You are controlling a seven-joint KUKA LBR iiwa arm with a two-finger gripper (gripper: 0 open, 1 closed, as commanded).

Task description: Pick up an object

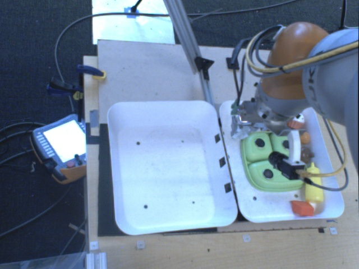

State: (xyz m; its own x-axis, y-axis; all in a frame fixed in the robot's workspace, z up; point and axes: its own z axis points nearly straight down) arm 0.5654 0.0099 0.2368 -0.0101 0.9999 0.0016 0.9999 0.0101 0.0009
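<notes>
The right bin holds a green moulded piece with round dimples, a yellow bottle-like thing by the right wall, an orange-red piece in the near right corner and a small brown thing. The arm, grey with an orange band, reaches in from the right. My gripper hangs low over the far left part of that bin, just beyond the green piece's far edge. The wrist hides the far half of the bin. Nothing is seen held.
The left bin lies beside the right one, their rims touching. A slanted metal pole crosses the far side of the bench. A hand-held pendant with a lit screen lies off the bench at left.
</notes>
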